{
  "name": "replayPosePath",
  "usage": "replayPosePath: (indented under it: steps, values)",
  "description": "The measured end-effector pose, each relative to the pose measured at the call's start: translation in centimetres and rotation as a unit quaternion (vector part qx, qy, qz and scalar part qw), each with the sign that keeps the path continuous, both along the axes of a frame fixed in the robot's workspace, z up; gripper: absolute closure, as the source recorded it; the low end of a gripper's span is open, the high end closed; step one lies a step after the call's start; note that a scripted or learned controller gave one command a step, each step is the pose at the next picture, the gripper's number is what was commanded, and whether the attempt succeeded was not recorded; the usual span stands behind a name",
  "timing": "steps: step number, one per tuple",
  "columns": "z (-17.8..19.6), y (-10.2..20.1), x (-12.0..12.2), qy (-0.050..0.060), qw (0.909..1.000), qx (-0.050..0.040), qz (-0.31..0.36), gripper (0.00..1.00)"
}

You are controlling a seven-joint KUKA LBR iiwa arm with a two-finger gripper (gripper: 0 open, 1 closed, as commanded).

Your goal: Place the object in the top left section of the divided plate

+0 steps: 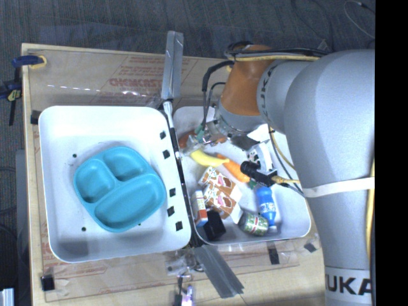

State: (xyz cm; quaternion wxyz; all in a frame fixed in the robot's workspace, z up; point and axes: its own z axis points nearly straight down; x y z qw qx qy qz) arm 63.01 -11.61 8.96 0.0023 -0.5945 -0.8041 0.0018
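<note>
A single fixed camera looks down at a slant from above the bench, far enough back to take in both white bins whole. The left bin holds the blue divided plate; the arm crosses over the right bin, entering from beyond it.

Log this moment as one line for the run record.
arm: over right bin | gripper: low among items near banana, grasp unclear | blue plate: left bin, nothing on it | stage: picking, not placed
</note>
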Motion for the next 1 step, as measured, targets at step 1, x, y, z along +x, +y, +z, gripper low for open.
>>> replayPosePath:
  steps: [1]
  values:
    - [10.21,6.13,-0.68,-0.002,0.9983,-0.0002,0.059,1.0]
